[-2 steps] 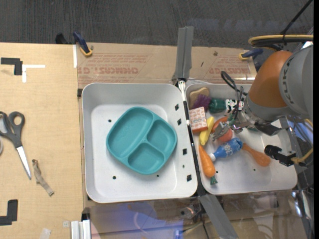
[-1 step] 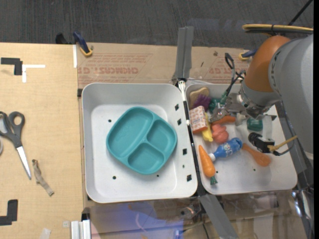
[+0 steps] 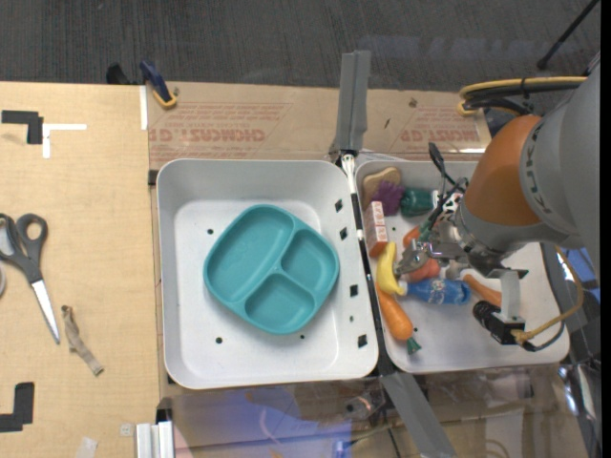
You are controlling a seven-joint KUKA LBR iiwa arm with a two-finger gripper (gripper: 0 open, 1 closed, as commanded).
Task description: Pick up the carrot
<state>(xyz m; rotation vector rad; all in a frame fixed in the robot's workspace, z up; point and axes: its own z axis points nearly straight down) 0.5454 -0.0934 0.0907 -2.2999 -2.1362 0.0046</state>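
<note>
Two shallow white bins were seen side by side on the desk (image 3: 76,256), the left bin (image 3: 181,351) carrying a teal divided plate (image 3: 272,268) near its middle, set at a slant. In the right bin (image 3: 535,346) a cluster of toy food was gathered toward the left wall. The carrot (image 3: 394,315) was found lying along that left wall, toward the bin's near edge, its orange body slanted and its green stem end (image 3: 413,346) pointed at the near edge. Just above it a yellow banana (image 3: 386,267) was laid, touching or nearly touching the carrot's upper end. A blue bottle (image 3: 441,292) was seen just beside the carrot on its right, and a slice of bread (image 3: 383,176), a purple item (image 3: 389,196) and a teal-green item (image 3: 416,200) were placed toward the bin's far edge. The grey arm with its orange band (image 3: 501,175) was reached in from the right over this bin, and the hand (image 3: 417,256) was positioned low among the objects, just beside the banana and above the blue bottle. Whether the hand was wide, narrow or holding anything could not be told, as it was blurred into the clutter. On the desk's left edge a pair of scissors (image 3: 29,260) was laid, well apart from both bins.
</note>
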